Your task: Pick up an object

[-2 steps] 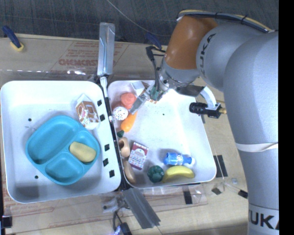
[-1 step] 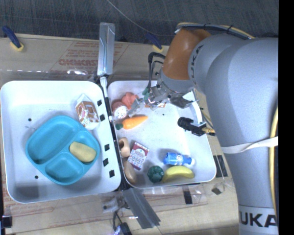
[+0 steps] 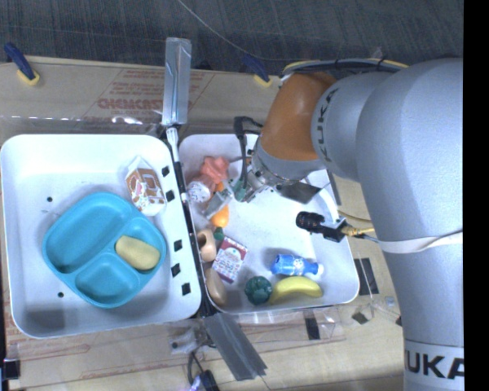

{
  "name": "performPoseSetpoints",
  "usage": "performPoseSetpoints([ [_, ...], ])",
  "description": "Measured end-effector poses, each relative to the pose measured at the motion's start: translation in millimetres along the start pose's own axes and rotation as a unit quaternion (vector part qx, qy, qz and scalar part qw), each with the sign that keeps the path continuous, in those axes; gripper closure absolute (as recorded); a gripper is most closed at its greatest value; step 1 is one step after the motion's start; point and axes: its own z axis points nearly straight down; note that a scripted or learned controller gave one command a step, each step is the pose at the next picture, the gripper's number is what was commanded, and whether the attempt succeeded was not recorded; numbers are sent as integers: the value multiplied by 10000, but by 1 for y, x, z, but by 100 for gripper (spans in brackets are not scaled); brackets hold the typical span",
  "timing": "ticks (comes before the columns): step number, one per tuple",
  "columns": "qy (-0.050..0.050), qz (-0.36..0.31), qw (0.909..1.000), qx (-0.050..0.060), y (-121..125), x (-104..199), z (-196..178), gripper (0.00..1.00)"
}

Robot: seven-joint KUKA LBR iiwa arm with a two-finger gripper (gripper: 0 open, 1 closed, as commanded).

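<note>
The grey arm (image 3: 391, 177) reaches in from the right, its orange band (image 3: 293, 125) above the right-hand white bin (image 3: 342, 287). The gripper (image 3: 243, 187) hangs low over the upper left part of that bin, just beside a pinkish-orange toy (image 3: 215, 169) and a small round white object (image 3: 198, 191). Its tip is small and partly hidden under the wrist, so whether the jaws are parted or closed cannot be told, and nothing is seen between them.

Lower in the same bin lie a small orange piece (image 3: 221, 216), a red-and-white carton (image 3: 229, 261), a dark green round item (image 3: 258, 288), perhaps a vegetable toy, a yellow banana (image 3: 296, 288) and a blue-and-white packet (image 3: 294, 264). A tan object (image 3: 208, 245) rests against the bin's left wall.

The left-hand white bin (image 3: 24, 300) holds a blue divided plate (image 3: 81, 243) with a yellow lump (image 3: 138, 252) in one of its compartments, and a small brown-and-white carton (image 3: 146, 188) touches the plate's upper edge. Both bins sit side by side on the tabletop (image 3: 81, 88).
</note>
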Motion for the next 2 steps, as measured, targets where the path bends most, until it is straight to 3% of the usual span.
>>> performPoseSetpoints([
  [1, 16, -9, 10000, 21, 0, -1, -6, 100],
  [2, -24, 103, 9999, -45, 84, 64, -105, 100],
])
